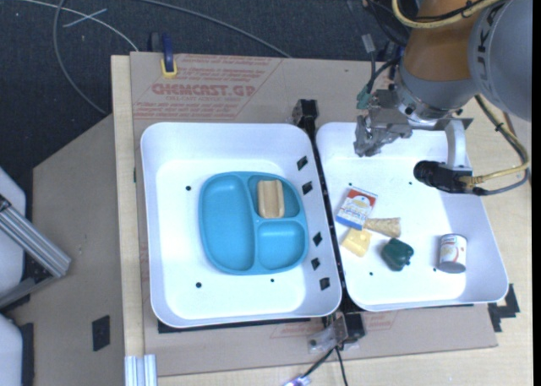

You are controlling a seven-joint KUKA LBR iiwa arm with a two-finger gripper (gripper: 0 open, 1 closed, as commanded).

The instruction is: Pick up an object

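Over the right bin's [482, 279] far end, the gripper [370, 144] hangs above bare floor, nothing between its fingers; how far they are parted I cannot tell.

From the camera view, the candidates lie nearer: a red-and-white packet [356, 206], a yellow piece [356, 242], a green lump [396, 253], a can [452, 252] alone by the right wall. The clustered items touch or nearly touch, so the can looks the cleanest target; centre over it before descending.

dark carpeted floor [68, 55] crossed by thin grey cables [101, 4]. tan board bench top [228, 80] printed with red lettering, held at the far edge by a blue-and-yellow clamp [168, 53]. aluminium rail [30, 236] at left.
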